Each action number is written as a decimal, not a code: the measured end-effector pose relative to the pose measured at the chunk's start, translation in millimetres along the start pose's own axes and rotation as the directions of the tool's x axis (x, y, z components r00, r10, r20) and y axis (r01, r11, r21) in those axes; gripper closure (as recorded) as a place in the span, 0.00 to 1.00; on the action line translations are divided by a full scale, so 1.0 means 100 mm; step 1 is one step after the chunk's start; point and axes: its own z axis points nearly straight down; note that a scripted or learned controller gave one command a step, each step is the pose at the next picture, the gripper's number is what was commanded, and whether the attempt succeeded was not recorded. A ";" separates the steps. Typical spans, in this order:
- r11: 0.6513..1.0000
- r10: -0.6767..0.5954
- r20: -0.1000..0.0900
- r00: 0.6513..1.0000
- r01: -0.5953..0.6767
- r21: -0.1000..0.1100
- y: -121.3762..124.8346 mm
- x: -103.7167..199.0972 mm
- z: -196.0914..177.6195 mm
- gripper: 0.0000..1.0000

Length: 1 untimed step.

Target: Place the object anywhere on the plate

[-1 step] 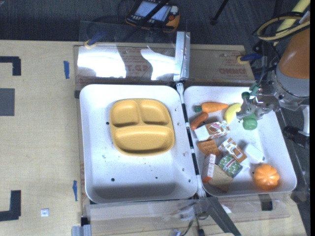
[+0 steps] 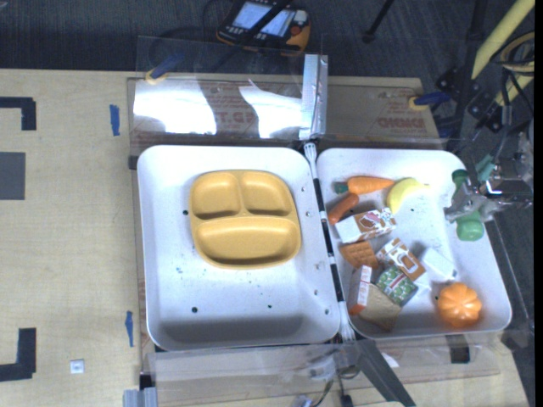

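A yellow divided plate lies in the left white bin, with nothing on it. My gripper hangs over the right bin's right edge. A small green object sits right under its tip, touching or nearly touching it. I cannot make out whether the gripper holds it. Another small green piece shows beside the gripper's upper part.
The right bin holds a carrot, a yellow fruit, several small food cartons and an orange pumpkin. A raised rim divides the two bins. Cables and stands crowd the far right.
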 end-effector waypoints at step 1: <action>1.000 -0.006 0.001 1.000 0.006 -0.001 0.19 0.52 -0.03 1.00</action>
